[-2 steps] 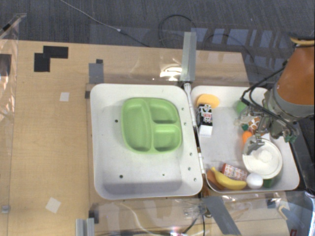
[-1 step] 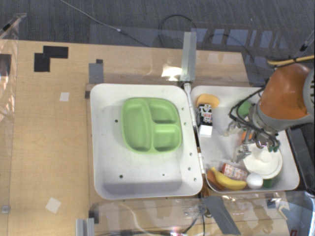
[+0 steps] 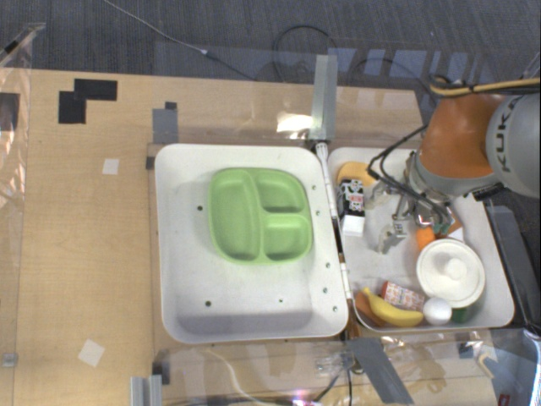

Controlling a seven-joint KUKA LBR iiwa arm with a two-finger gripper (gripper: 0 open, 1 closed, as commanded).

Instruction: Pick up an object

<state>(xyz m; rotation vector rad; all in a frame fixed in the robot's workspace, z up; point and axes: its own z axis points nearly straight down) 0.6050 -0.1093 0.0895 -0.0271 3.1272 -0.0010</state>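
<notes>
Gripper (image 3: 404, 227) hovered in the right bin (image 3: 499, 311), jaws parted, gripping nothing, white bowl (image 3: 450, 271) at four o'clock.

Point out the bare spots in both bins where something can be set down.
Left bin: bare floor all around the green divided plate, widest along its near edge. Right bin: a small patch between the claw and banana; otherwise crowded with the white lid.

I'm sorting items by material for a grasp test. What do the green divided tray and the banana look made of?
Green divided tray: probably molded plastic, matte, with uniform color and rounded compartments. Banana: smooth and evenly yellow with a slight sheen, possibly a plastic toy; can't confirm.
</notes>
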